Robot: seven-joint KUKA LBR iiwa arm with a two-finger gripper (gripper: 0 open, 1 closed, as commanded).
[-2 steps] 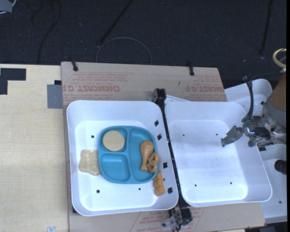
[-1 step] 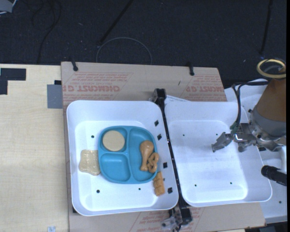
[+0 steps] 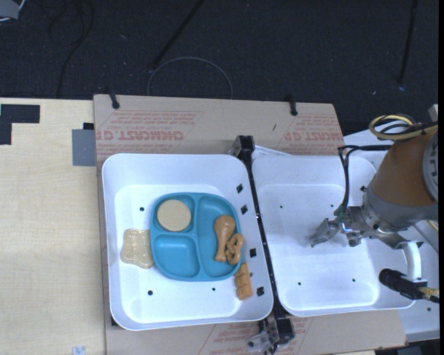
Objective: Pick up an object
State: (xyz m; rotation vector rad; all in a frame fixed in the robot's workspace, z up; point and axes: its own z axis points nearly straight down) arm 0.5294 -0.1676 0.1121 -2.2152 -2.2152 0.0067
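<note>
Camera view: claw (image 3: pixel 322 235), state unclear, centre-right; drumstick (image 3: pixel 223 235) at centre looks light, rigid — grab its narrow shank.

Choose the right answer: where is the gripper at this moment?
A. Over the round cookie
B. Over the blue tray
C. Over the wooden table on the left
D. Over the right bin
D. The gripper is over the floor of the right bin, apart from the blue tray in the left bin.
</note>
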